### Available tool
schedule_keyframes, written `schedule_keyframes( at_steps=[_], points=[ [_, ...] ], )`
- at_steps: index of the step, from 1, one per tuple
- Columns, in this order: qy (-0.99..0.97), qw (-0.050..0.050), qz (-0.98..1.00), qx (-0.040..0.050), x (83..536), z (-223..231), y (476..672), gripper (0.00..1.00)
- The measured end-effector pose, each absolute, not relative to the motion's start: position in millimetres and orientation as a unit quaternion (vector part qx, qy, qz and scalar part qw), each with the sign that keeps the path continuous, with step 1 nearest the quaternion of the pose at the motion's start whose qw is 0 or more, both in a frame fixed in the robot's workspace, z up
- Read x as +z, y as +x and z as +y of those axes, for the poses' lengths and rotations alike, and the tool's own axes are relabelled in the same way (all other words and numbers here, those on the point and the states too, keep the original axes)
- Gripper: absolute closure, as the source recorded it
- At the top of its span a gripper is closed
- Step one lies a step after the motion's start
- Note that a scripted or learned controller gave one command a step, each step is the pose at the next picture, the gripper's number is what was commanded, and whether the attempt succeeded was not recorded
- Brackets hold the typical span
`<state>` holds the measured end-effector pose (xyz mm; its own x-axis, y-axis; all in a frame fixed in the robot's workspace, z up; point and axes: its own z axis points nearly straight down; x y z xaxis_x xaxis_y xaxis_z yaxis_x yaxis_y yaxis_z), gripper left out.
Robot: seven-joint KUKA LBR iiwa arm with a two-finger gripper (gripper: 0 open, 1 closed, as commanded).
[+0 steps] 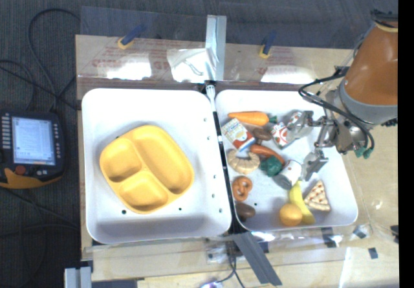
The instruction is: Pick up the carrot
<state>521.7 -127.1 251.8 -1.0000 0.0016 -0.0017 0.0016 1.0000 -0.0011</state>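
Metal-grey and small in this view, the gripper (315, 162) hangs over the right part of the right bin (350, 210), its fingers pointing down toward the clutter; whether they are spread or pressed together I cannot tell, and nothing shows pinched between them. Just beneath and beside it lie a small white cup-like piece (292, 169), a pizza slice (317, 197) and a banana (297, 197) with an orange fruit (290, 215) at its lower end. Further left sit a dark green item (272, 165), a pretzel (242, 186) and a small carton (233, 131).

The carrot (249, 118) lies well apart from the gripper, at the upper left of the same bin, near the far wall. Its long axis runs almost left to right, with the leafy green end to the right.

Risk, as I judge it: the gripper stands over the wrong things, so a plain descent would catch the cup or pizza. At the carrot, the close wall and the carton touching its lower side could block one finger, and closing along the length would let it slip.

The left bin (97, 215) holds a yellow divided tray (146, 168).
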Motion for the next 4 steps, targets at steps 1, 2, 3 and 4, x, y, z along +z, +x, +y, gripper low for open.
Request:
schedule_keyframes(
  at_steps=[1, 2, 3, 4],
  points=[
    [0.094, 0.004, 0.996, -0.0019, 329.7, -225.1, 542.4, 0.0],
    [0.229, 0.003, 0.974, -0.0007, 388.6, -221.9, 627.7, 0.0],
    [0.229, 0.006, 0.973, -0.0034, 399.3, -222.7, 628.5, 1.0],
    [0.127, 0.004, 0.992, -0.0018, 417.3, -224.8, 484.6, 1.0]
  ],
)
